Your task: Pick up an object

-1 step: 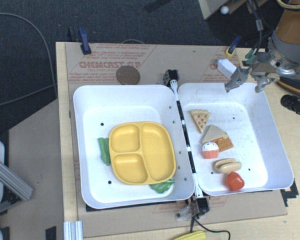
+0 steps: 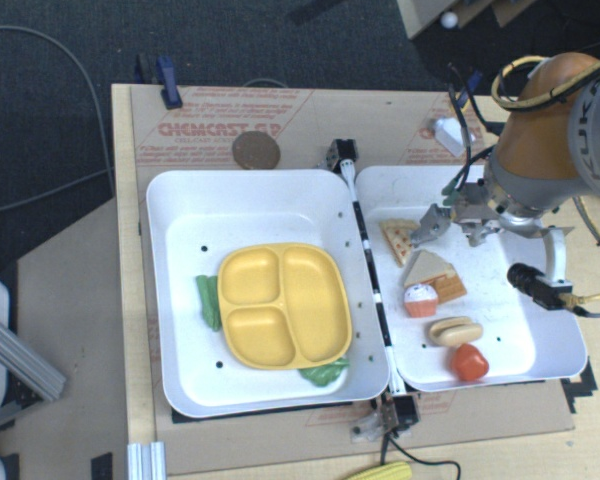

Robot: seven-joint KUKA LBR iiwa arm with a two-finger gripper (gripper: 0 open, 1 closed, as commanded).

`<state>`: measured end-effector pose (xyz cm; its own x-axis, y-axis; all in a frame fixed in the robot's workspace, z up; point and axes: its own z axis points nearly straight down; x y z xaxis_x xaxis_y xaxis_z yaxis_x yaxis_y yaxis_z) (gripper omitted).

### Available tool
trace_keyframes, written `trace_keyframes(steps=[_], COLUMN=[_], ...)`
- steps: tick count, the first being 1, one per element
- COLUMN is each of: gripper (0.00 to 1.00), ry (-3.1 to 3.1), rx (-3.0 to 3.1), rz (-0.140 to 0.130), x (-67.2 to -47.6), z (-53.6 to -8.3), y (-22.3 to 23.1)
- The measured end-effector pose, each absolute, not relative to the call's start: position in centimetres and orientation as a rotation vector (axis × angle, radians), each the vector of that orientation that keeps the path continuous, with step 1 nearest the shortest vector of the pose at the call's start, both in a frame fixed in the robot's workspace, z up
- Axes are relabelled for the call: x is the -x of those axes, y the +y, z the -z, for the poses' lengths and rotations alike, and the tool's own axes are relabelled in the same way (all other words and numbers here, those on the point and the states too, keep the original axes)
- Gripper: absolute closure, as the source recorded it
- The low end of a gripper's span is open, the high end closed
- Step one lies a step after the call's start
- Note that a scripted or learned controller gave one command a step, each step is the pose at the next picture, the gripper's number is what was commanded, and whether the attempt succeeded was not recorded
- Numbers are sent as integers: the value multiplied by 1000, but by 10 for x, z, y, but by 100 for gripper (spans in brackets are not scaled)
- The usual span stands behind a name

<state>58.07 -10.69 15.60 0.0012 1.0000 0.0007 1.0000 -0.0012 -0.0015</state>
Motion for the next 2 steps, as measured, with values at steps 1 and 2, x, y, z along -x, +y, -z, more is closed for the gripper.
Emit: trace_keyframes(steps=[1,2], gripper=[0,100], ry=[-2229,-2232], rx=[2231,2239], rz=[10,13], x=[-545,-547], z=[-89,-101], y=[-96,-97])
